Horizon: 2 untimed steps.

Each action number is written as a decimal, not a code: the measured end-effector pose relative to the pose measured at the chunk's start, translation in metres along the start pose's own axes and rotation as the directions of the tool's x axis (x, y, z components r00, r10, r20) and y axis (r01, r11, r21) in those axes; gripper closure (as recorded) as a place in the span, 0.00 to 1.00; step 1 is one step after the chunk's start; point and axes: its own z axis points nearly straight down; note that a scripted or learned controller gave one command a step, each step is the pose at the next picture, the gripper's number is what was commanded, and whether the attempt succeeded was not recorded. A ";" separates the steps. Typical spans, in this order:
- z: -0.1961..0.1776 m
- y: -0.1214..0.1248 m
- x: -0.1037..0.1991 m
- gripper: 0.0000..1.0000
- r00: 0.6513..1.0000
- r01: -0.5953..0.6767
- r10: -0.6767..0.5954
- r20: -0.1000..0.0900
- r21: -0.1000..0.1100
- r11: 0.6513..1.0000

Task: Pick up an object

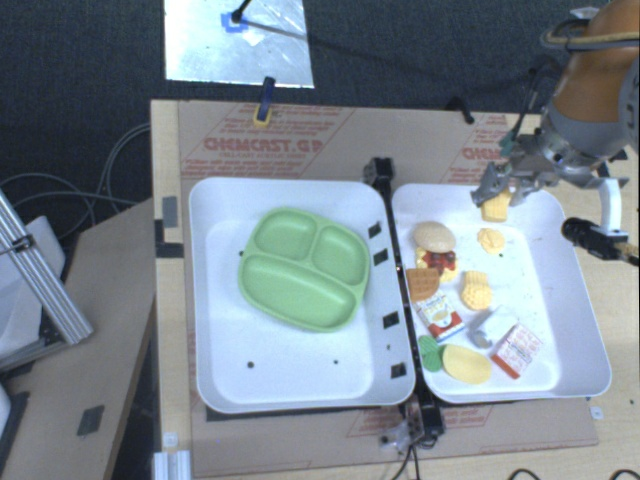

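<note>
Dark carpet floor point(70, 58) with a shiny metal sheet point(238, 28), grey cables point(120, 158), a brown cardboard-covered bench point(300, 133), and aluminium rails point(35, 268) at left

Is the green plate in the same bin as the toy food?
No, the green divided plate lies alone in the left bin; the toy food fills the right bin.

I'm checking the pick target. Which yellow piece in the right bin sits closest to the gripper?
The yellow chunk directly under the gripper, at the bin's far edge. The other yellow pieces lie nearer the camera.
</note>
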 end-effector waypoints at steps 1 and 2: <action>-0.002 0.002 0.061 1.00 1.000 0.000 0.000 0.000 0.001 1.000; 0.001 0.007 0.113 1.00 1.000 -0.001 0.001 0.000 0.001 1.000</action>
